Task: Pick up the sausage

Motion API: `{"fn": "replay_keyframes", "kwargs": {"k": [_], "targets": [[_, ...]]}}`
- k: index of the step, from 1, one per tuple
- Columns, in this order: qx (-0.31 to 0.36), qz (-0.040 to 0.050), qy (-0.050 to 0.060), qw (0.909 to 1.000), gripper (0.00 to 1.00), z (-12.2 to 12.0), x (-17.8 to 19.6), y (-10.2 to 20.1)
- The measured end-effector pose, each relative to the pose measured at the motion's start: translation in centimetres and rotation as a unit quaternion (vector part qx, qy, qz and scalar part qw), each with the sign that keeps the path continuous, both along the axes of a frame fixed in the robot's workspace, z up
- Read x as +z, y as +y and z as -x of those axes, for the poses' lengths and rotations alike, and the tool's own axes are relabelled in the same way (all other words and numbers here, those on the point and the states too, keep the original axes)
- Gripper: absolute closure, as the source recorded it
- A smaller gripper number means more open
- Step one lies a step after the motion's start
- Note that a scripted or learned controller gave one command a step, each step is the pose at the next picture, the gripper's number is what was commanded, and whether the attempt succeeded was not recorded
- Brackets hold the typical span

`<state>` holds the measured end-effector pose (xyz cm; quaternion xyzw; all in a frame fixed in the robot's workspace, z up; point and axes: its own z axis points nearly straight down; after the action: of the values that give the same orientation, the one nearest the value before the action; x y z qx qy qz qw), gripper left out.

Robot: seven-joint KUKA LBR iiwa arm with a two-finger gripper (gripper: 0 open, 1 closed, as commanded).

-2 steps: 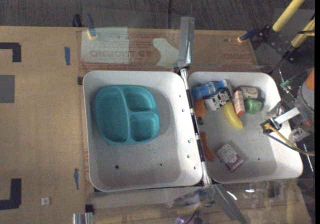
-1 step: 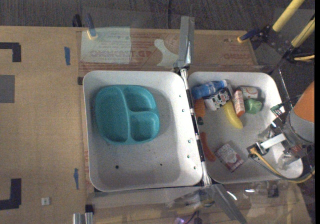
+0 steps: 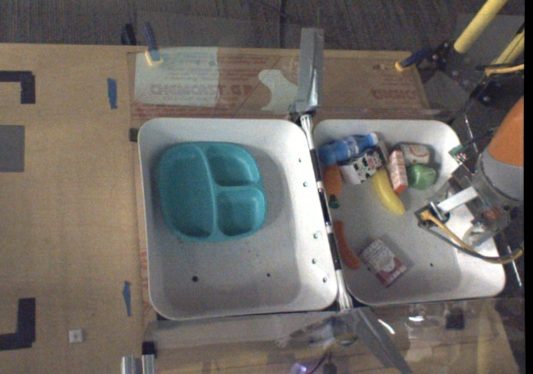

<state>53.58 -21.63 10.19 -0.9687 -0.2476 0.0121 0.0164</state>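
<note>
The sausage [image 3: 346, 246], a thin reddish-orange stick, lies along the left wall of the right bin [image 3: 483, 281], near its front. My gripper [image 3: 445, 210] hangs over the right side of that bin, well to the right of the sausage and a little farther back. Nothing shows in its grasp. The arm's orange band [image 3: 512, 143] is at the view's right edge.
Also in the right bin: a pink carton [image 3: 383, 260] right of the sausage, a banana [image 3: 387, 191], an orange piece [image 3: 333, 181], a blue bottle [image 3: 348, 149], small cartons [image 3: 397, 171] and a green item [image 3: 422, 175]. A teal divided plate [image 3: 212, 191] lies in the left bin [image 3: 241, 289].
</note>
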Motion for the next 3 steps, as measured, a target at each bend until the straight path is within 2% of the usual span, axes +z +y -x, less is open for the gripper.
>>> {"fn": "replay_keyframes", "kwargs": {"k": [1, 2, 3], "targets": [[-0.107, 0.0144, -0.014, 0.9941, 0.0, 3.2, 23.2, -0.6], [-0.104, 0.0147, -0.012, 0.9944, 1.0, 3.1, 24.1, -0.4], [-0.101, 0.0148, -0.011, 0.9947, 1.0, 3.0, 25.0, -0.3]]}}
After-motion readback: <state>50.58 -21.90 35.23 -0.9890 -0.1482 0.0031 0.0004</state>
